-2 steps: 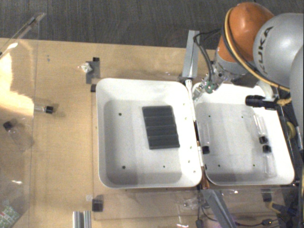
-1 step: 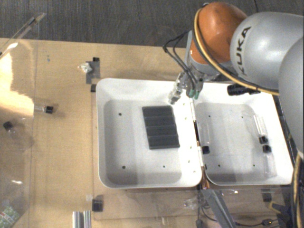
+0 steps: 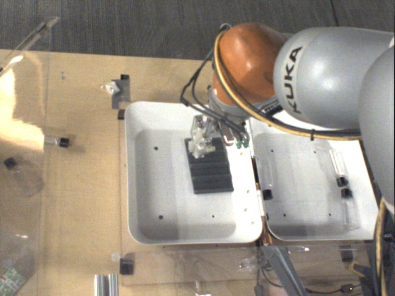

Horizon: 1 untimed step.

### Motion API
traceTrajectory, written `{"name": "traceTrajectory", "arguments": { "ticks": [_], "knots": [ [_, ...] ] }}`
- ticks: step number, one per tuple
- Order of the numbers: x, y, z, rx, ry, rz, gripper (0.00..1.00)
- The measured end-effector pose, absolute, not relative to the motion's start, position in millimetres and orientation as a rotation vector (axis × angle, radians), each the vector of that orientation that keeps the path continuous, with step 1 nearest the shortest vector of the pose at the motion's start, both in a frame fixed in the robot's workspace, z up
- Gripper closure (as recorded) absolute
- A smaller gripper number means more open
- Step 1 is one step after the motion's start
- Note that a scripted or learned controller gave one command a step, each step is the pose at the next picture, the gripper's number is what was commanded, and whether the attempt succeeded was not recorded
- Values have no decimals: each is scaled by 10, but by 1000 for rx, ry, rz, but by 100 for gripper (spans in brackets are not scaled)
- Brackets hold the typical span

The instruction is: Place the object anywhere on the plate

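A black ribbed rectangular slab point(image 3: 212, 171) lies flat in the middle of the left bin point(image 3: 145, 184). My gripper point(image 3: 202, 142) hangs low over the slab's far end, at or just above its top edge. Its pale metal parts cover that edge, so I cannot make out whether anything is held. The grey arm with its orange band point(image 3: 247, 57) comes in from the upper right and hides the far right corner of the left bin.
The right bin point(image 3: 302, 221) holds a clear tube-like piece point(image 3: 337, 161) and two small dark bits point(image 3: 341, 180) near its right side. A small black piece point(image 3: 266, 194) sits on the rim between the bins. Small black blocks lie on the wooden bench point(image 3: 68, 196).
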<state>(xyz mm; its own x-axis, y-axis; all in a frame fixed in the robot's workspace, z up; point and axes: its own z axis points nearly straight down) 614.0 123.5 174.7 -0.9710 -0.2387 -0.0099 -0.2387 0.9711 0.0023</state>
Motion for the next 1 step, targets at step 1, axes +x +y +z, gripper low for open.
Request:
{"name": "traceTrajectory", "arguments": {
  "ticks": [1],
  "knots": [
    [6630, 1909, 1810, -972, 2976, 5, 100]
  ]
}}
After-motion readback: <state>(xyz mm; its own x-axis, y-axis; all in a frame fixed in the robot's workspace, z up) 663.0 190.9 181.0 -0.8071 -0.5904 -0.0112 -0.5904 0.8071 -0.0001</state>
